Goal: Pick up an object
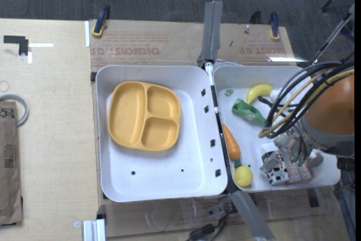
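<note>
The arm enters from the right, its orange band over the right bin's [316, 180] right side. The gripper [280, 163] hangs low near that bin's front right corner, amid cables; whether the fingers are apart or together, I cannot tell. A small box [293, 173] lies just beside it, touching or nearly so. Also in the right bin: a banana [259, 91] near the back edge, a green item [247, 110] just in front of it, a carrot [231, 143] along the left wall, and a lemon [243, 176] at the front left corner. The left bin [163, 180] holds a yellow divided plate [144, 115] toward its back left.
</note>
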Available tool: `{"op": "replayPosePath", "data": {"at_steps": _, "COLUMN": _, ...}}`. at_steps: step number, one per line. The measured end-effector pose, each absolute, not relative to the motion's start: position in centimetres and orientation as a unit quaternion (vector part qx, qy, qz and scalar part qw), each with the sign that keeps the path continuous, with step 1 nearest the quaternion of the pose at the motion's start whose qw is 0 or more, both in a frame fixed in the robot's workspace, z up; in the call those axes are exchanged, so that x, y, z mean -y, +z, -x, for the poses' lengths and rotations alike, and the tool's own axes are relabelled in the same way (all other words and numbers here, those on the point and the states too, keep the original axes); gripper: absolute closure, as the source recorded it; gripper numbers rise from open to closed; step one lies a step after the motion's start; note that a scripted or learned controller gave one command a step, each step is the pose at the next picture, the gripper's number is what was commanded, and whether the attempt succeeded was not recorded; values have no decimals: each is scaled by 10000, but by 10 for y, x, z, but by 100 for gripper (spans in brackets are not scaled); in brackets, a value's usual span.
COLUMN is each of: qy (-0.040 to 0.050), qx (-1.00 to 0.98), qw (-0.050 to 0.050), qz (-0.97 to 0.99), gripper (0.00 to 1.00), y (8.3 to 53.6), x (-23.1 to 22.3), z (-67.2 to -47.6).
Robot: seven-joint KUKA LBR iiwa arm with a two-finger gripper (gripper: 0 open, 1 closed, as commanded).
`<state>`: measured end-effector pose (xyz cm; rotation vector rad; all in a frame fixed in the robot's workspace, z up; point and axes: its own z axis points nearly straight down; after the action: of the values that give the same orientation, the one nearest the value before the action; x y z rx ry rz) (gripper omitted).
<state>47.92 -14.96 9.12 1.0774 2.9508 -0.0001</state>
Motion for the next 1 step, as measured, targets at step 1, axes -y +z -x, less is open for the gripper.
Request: {"op": "replayPosePath", "data": {"at_steps": 1, "qy": 7, "qx": -9388, "qw": 13, "qz": -3445, "gripper": 100, "y": 101, "x": 150, "z": -480}}
